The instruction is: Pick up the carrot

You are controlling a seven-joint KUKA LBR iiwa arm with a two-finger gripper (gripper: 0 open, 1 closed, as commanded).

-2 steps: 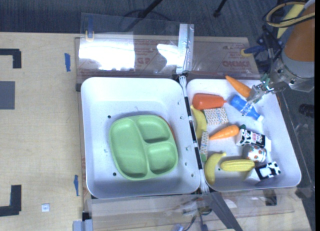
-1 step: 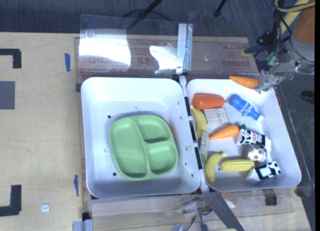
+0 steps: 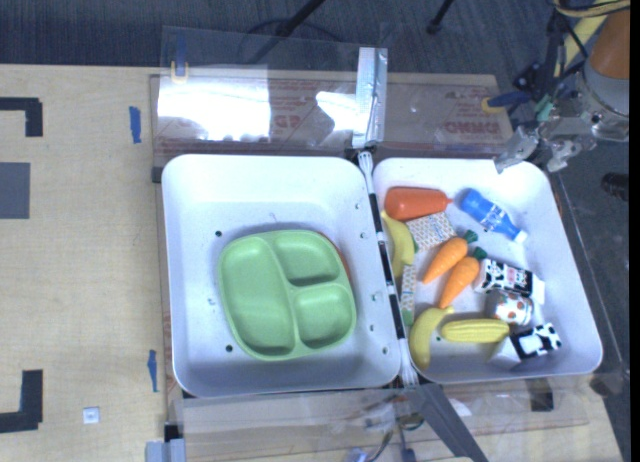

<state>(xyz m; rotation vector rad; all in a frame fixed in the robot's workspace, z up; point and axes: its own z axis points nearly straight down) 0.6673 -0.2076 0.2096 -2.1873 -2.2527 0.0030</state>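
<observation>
Two orange carrots with green tops lie side by side in the middle of the right bin (image 3: 575, 280), one (image 3: 444, 259) just left of the other (image 3: 460, 280). Both are tilted, tops pointing up and right. My gripper (image 3: 538, 149) hangs at the far right corner of that bin, above its rim and well up and right of the carrots. Nothing shows in it.
Around the carrots lie a red-orange pepper (image 3: 414, 201), a blue bottle (image 3: 490, 216), a banana (image 3: 399, 245), a second banana (image 3: 425, 334), a yellow corn cob (image 3: 475, 330) and small black-and-white cartons (image 3: 510, 280). The left bin (image 3: 190, 200) holds a green divided plate (image 3: 288, 292).
</observation>
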